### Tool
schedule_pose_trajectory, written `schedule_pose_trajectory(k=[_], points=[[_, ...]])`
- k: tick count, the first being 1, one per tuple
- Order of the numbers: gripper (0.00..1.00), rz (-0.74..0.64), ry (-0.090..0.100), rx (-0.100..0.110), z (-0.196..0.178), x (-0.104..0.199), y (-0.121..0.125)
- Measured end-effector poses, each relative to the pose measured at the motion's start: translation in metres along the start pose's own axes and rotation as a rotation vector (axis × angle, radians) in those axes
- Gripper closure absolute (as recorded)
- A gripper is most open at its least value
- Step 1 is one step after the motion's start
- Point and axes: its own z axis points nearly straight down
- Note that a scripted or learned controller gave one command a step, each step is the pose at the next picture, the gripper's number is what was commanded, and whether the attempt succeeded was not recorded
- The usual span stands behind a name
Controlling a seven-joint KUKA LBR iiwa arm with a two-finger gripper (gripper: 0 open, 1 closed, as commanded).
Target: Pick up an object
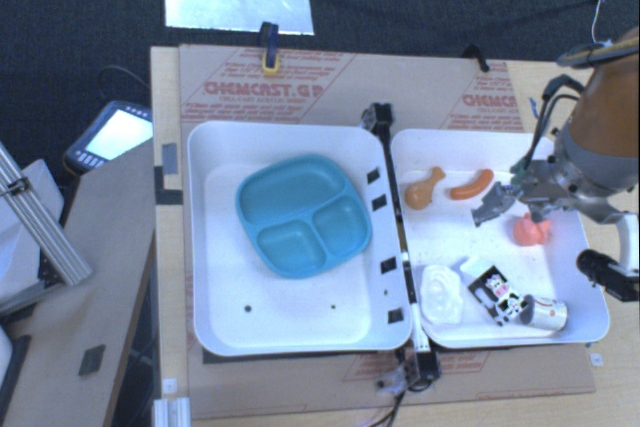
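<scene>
**Two candidates near the fingertips, none gripped**

Gripper (497,205) low over the right bin (590,310), fingers spread, nothing between them. Sausage (471,185) just up-left of the tips, long axis running left-low to right-high. Pink lump (532,231) just right and slightly below, partly under the wrist. Drumstick (423,188) farther left. Blue plate (302,214) in the left bin, well apart. Likely target: sausage, nearest the open tips; short shift up-left needed.
</scene>
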Motion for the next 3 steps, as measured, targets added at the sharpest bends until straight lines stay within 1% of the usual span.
schedule_pose_trajectory(k=[1,2,3], points=[[0.00,-0.002,-0.002,-0.010,-0.005,0.000,0.002],[0.00,0.000,-0.001,-0.006,0.038,0.004,0.003],[0.00,0.001,-0.001,-0.005,0.093,0.001,0.013]])
